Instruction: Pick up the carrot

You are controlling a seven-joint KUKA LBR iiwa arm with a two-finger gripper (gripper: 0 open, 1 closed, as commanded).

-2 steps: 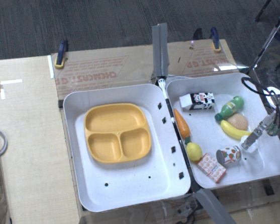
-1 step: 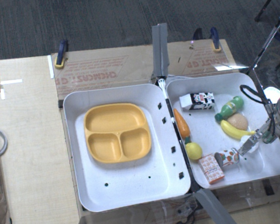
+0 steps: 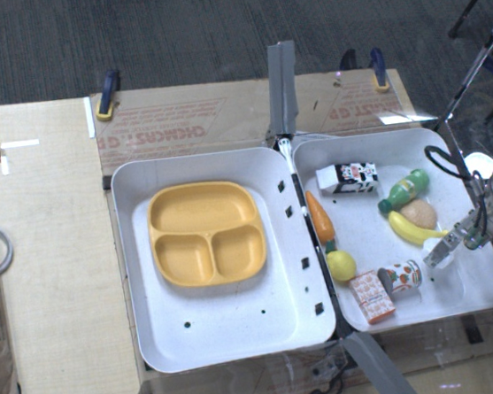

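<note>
The orange carrot (image 3: 320,217) with a green top lies along the left wall of the right bin (image 3: 481,292), pointing toward the back. My gripper (image 3: 441,252) hangs low over the right side of that bin, just right of the banana (image 3: 411,230) and well to the right of the carrot. Nothing is visibly held in it.
Around the carrot lie a lemon (image 3: 341,266), a milk carton (image 3: 348,177), a green bottle (image 3: 403,190), a beige round item (image 3: 421,213), a small can (image 3: 402,277) and a red box (image 3: 371,298). A yellow divided plate (image 3: 164,212) sits in the left bin (image 3: 236,331).
</note>
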